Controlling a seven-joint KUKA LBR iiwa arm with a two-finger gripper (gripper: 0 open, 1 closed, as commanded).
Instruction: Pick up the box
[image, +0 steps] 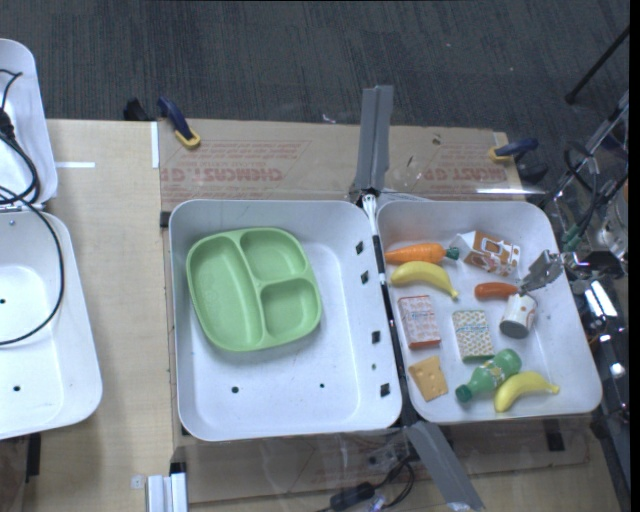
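Landmark: the right bin (575, 340), against which all places are given.
Left bin: a green divided plate (254, 288) is held in the neighbouring bin (200, 400), well apart from the work.
Gripper: the gripper (541, 272) is seen low over the right bin's far right part, just above a small white can (518, 314); nothing is seen between its tips, and whether it is released or clenched cannot be told.
Boxes: three small cartons are seen in the right bin. A red-and-white box (419, 321) lies flat near the centre, a pale green box (472, 333) lies just beside it to the right, and an orange-and-white box (494, 252) is tilted near the far wall, close to the gripper.
Neighbours: a carrot (415, 253) and a banana (424, 278) lie on the far side of the red-and-white box; a cheese wedge (429, 379) and a green bottle (491, 375) lie on the near side.
Step in hand: judged to be the approach; no box is grasped yet.
Doing it well: one box should be chosen and its short sides squared to the tips. The orange-and-white box is nearest, but its tilt may let it slip; a descent clear of the can is advised.
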